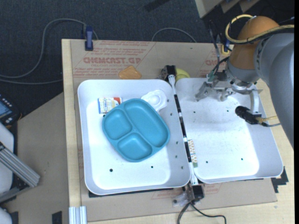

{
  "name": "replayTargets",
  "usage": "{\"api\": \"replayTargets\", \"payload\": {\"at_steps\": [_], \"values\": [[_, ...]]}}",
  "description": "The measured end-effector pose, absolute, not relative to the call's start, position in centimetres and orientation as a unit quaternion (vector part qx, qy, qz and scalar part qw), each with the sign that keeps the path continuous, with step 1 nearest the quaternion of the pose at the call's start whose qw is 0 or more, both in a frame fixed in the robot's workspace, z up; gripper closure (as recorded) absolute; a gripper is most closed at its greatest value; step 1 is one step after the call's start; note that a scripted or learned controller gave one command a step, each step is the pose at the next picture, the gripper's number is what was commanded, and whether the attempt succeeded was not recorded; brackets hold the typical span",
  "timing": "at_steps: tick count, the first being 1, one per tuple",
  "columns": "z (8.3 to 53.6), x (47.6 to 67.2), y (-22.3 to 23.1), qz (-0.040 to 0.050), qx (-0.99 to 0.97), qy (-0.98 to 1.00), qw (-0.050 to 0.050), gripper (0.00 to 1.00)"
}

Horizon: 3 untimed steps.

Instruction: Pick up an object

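In the left bin (93,171) lies a blue divided plate (135,129). A small white packet with red and blue print (107,104) rests by the plate's upper left edge. A white cup-like piece (155,99) touches the plate's upper right edge. My gripper (212,93) hangs over the far end of the right bin (233,167), well to the right of the plate. It is open, with nothing between its fingers.
An orange lump (129,72) and a yellow-green object (181,74) lie on the bench behind the bins, outside them. A black connector and cable (246,114) hang from the arm over the right bin. The divider rail (183,134) separates the bins.
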<state>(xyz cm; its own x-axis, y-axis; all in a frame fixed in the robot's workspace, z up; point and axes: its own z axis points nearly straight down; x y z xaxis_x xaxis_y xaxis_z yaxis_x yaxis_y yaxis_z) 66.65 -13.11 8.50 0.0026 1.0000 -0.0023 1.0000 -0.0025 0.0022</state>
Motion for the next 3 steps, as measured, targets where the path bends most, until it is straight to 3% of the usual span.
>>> {"api": "replayTargets", "payload": {"at_steps": [2, 3], "values": [[8.5, 66.7, -9.3, -0.0004, 0.707, 0.708, -0.001, 0.0], [9.6, 66.7, -9.3, 0.0004, 0.706, 0.708, 0.001, 1.0]]}}
